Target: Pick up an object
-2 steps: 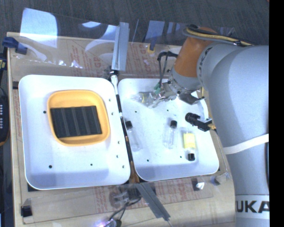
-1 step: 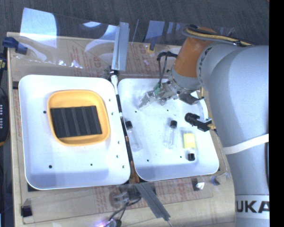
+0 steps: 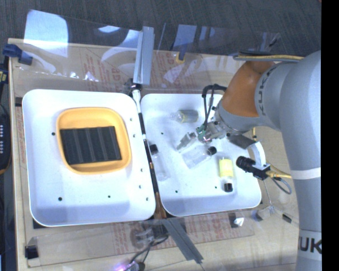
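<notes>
The arm comes in from the right, and its gripper hangs low over the middle of the right bin. Several small objects lie in this bin. A silvery cylinder lies just up and left of the gripper. A clear plastic piece rests just below it. A yellow block lies to the lower right, with a small black piece beneath it. A small dark item sits by the bin's left wall. The wrist hides whatever is directly under the gripper.
The left bin holds a yellow tray with a dark ribbed insert. A grey metal bar stands at the back between the bins. Cables run beside the right bin's right edge.
</notes>
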